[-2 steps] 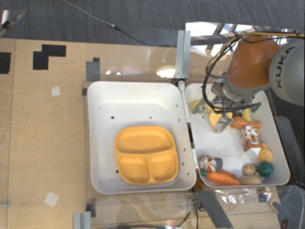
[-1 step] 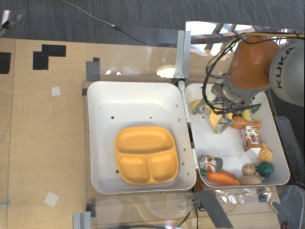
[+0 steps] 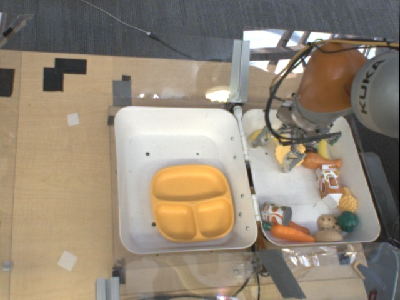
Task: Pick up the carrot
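Observation:
The carrot (image 3: 292, 233) is orange and lies flat along the near wall of the right bin (image 3: 281, 189), just in front of a small can (image 3: 275, 214). My gripper (image 3: 292, 157) hangs low over the far part of that same bin, among yellow toy foods and well behind the carrot. The orange band and wrist (image 3: 328, 80) cover much of it from above. Nothing is seen held in it.
A yellow divided plate (image 3: 190, 202) lies in the left bin (image 3: 134, 167). Around the gripper are a banana (image 3: 259, 136), a yellow piece (image 3: 284, 150) and an orange-brown food piece (image 3: 322, 161). A red and white carton (image 3: 328, 180), a potato (image 3: 325, 222) and a green vegetable (image 3: 348, 220) crowd the right side.

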`<state>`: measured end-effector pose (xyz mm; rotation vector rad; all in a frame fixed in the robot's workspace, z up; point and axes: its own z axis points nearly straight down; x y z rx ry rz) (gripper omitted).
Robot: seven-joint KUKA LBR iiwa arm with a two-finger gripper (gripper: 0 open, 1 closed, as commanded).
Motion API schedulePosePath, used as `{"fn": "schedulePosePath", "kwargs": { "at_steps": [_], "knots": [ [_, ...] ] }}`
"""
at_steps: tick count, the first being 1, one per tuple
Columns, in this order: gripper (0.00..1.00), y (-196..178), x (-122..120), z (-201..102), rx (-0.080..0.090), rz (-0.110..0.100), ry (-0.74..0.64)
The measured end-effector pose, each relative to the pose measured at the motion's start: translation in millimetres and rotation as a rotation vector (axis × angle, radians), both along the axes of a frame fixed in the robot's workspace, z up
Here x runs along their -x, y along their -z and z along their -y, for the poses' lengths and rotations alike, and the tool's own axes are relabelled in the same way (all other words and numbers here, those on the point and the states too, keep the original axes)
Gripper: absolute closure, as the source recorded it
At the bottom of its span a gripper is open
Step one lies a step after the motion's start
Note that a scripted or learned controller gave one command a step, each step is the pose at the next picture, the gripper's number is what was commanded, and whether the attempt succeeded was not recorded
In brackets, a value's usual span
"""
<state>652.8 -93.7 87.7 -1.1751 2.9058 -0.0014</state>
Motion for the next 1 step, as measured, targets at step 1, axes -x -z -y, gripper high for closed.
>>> {"fn": "schedulePosePath", "kwargs": {
  "at_steps": [1],
  "knots": [
    [0.0, -0.5, 1.5, -6.8, 0.001, 0.004, -0.005]
  ]
}}
